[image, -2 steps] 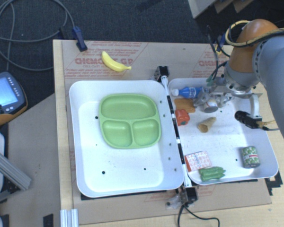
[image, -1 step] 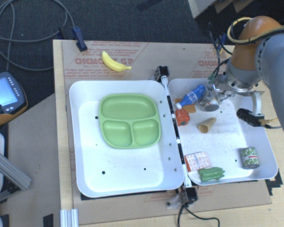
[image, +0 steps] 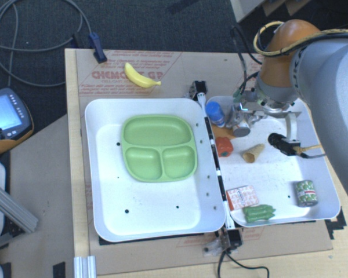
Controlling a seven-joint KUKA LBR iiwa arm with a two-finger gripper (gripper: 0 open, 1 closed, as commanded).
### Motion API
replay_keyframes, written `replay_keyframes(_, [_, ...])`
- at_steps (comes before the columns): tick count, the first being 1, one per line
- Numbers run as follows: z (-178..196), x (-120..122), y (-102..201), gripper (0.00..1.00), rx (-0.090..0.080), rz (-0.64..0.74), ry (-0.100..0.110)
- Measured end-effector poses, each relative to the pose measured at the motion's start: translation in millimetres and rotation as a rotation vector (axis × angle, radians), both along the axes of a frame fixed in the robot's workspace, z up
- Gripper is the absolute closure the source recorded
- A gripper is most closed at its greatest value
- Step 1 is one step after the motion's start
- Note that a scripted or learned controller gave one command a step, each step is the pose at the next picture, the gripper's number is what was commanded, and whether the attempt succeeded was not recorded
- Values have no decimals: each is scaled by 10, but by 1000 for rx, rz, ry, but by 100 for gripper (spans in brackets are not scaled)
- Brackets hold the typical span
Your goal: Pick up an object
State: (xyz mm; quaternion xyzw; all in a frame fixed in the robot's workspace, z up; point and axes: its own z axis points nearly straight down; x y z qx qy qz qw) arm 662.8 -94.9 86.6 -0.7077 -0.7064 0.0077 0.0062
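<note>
The right bin [image: 327, 204] holds its things mostly along the edges: a blue bottle [image: 215, 113] and orange piece [image: 224, 147] by the left wall, a card [image: 242, 197] and green pod [image: 258, 212] at the near rim, a can [image: 305, 192] at right, leaving bare floor mid-bin beside a cone [image: 253, 152]. The left bin [image: 104, 201] carries a green tray [image: 159, 147], with open floor around it. The arm [image: 290, 57] reaches down over the right bin's far left corner, gripper [image: 242, 123] low just beside the bottle, nothing seen between its fingers; whether they are parted I cannot tell.

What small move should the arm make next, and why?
Probably a short descent. The gripper hangs at the back of the right bin, above the blue object and the orange object, and nothing shows between its jaws, so no object has been picked up.
</note>
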Motion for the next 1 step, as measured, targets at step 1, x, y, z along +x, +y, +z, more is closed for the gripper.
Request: replay_keyframes(1, [991, -628, 532, 100, 3, 3, -20])
